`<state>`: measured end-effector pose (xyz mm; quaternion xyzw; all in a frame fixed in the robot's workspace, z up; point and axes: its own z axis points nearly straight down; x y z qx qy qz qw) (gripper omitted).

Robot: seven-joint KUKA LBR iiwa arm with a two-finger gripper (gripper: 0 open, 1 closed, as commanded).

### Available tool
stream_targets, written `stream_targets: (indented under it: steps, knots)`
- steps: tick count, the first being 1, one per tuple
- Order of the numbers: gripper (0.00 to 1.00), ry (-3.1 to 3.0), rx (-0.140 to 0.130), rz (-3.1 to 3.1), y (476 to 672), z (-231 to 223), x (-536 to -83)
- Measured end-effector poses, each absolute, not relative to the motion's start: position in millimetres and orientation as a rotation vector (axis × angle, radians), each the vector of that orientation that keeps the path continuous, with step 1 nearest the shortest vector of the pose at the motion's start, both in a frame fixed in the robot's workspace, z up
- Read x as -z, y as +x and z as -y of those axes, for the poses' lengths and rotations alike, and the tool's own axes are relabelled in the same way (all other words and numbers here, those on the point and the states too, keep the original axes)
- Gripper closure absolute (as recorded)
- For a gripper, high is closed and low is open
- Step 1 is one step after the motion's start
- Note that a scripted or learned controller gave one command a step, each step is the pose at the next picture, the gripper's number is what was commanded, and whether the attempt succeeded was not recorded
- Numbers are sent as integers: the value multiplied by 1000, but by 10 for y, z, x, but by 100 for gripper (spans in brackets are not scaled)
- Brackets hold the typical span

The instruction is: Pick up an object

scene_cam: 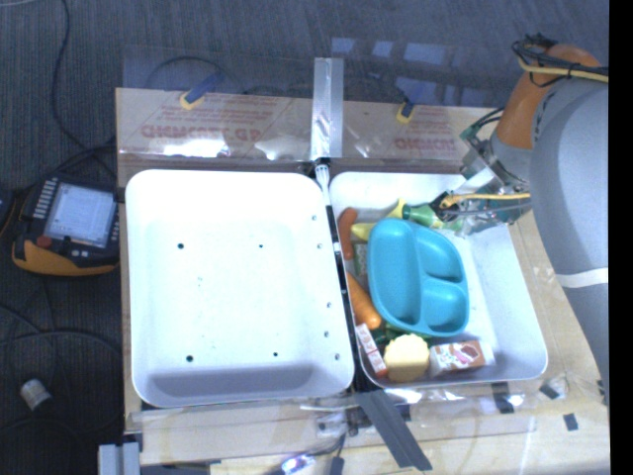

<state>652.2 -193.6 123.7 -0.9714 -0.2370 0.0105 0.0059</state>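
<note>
Camera view: the end effector (473, 209) hangs over the right bin's (514, 305) upper corner, beside a green item (423, 213); whether it is spread or pressed together cannot be told. Risk: the objects crowd the bin's left side, so a descent may strike the blue divided tray (420, 277) or slip. Count: two bins, one tray, two carrots (362, 303), one yellow block (406, 356), one small carton (457, 355). The left bin (232, 285) holds nothing.
</note>
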Motion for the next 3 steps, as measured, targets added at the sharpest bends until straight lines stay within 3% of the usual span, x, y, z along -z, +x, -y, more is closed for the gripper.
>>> stream_targets:
  steps: [1,2,3]
  knots:
    - [100,-3103,-9,498,6240,1801,-2446]
    - [100,-3127,-13,318,6411,2246,-1503]
    - [100,-3124,-12,342,6491,2222,-1038]
